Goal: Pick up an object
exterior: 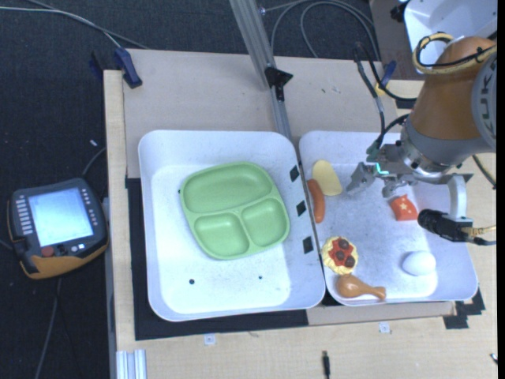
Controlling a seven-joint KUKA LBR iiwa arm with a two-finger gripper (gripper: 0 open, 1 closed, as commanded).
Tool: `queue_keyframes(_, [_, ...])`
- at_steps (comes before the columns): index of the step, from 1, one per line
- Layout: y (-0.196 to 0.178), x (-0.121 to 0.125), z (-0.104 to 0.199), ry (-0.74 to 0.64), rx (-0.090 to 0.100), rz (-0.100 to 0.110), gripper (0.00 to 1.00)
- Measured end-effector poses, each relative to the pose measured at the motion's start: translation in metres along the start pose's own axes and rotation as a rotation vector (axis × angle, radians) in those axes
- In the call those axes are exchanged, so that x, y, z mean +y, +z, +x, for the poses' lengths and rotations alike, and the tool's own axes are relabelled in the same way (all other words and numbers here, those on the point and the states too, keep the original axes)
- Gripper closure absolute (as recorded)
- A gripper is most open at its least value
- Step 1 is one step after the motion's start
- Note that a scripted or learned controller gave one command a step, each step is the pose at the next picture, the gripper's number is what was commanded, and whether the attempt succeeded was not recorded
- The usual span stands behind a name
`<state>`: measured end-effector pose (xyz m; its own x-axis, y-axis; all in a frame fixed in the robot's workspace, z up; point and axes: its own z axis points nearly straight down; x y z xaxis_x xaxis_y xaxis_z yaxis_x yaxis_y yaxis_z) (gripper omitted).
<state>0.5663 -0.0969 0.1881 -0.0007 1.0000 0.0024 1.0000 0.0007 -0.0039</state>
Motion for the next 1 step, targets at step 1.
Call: queue_keyframes(1, [-0.0008,0.0006,0.0,0.0,0.0,-0.002,0.0])
